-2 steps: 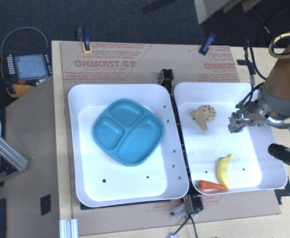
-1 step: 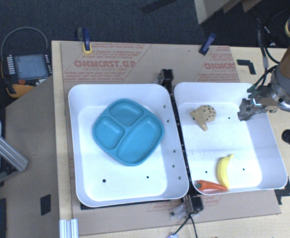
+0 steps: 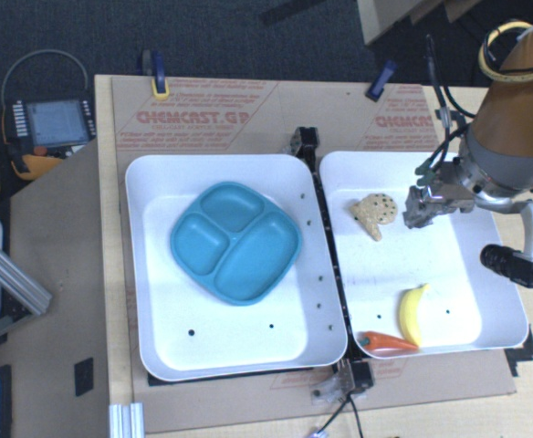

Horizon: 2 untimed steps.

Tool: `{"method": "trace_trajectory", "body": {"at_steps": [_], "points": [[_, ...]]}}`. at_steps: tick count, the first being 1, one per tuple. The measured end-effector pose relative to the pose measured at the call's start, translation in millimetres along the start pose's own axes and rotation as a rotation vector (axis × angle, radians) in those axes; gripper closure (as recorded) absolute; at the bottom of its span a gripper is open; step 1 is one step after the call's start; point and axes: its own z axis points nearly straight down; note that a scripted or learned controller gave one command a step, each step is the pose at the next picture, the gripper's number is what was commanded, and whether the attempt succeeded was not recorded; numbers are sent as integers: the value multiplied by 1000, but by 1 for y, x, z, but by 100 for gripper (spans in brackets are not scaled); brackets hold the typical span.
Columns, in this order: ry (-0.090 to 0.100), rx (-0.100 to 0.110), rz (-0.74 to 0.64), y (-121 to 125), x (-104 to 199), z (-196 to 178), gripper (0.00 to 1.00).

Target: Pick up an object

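Right now the grey two-finger gripper (image 3: 419, 210) hangs in the right white bin (image 3: 485, 336), just beside the tan spotted cookie-shaped toy (image 3: 374, 213); whether it is parted or closed cannot be told. Centring over the toy before descending should help, well apart from the yellow banana (image 3: 414, 315).

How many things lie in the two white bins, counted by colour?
Blue: 1, the divided plate in the left bin
Tan with dark spots: 1, the spotted toy in the right bin
Yellow: 1, the banana in the right bin
Orange: 1, the carrot at the right bin's near edge
Total: 4
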Motion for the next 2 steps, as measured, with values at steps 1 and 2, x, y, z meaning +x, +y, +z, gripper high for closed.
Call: {"method": "trace_trajectory", "body": {"at_steps": [1,2], "points": [[1,2,-2,-6,58,14,100],[-1,-3,0,-9,112,8,100]]}}
